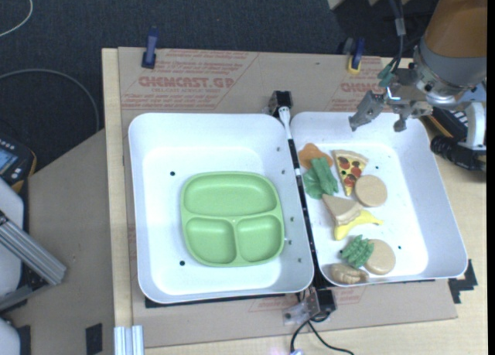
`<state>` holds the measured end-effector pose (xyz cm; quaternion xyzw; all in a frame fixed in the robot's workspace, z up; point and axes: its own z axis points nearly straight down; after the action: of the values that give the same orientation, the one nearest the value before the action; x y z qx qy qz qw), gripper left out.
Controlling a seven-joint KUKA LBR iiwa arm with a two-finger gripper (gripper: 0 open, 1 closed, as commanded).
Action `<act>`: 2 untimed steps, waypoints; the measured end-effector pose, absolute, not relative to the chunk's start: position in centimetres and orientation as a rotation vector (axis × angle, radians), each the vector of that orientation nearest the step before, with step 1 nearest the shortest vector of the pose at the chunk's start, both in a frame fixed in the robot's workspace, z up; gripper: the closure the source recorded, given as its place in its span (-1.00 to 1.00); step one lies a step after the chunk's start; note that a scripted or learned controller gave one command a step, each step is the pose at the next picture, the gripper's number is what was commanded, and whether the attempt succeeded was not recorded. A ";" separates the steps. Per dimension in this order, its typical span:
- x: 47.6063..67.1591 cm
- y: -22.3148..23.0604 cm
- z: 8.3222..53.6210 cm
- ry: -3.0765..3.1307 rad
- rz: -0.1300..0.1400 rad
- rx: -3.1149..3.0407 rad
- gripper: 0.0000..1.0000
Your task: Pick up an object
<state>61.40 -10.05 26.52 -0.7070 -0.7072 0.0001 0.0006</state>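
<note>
Toy food pieces (349, 210) clustered flat along right bin's (433, 214) left side.

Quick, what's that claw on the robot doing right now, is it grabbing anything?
Gripper: open, holding nothing, above the far edge of the right bin.

A green divided plate (230, 218) is set in the left white bin (147, 191); two blue clamps (150, 49) are fixed beyond that bin.

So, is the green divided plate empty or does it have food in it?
Empty. The green divided plate sits in the left bin, and all three compartments show bare green; the toy foods lie in the right bin.
</note>
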 end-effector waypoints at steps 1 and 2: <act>58.0 -12.2 16.0 -2.210 0.012 -2.219 -1.00; 53.9 -18.2 19.8 -2.215 0.002 -2.226 -1.00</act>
<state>53.94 -18.22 19.84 -0.7089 -0.7053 0.0007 0.0008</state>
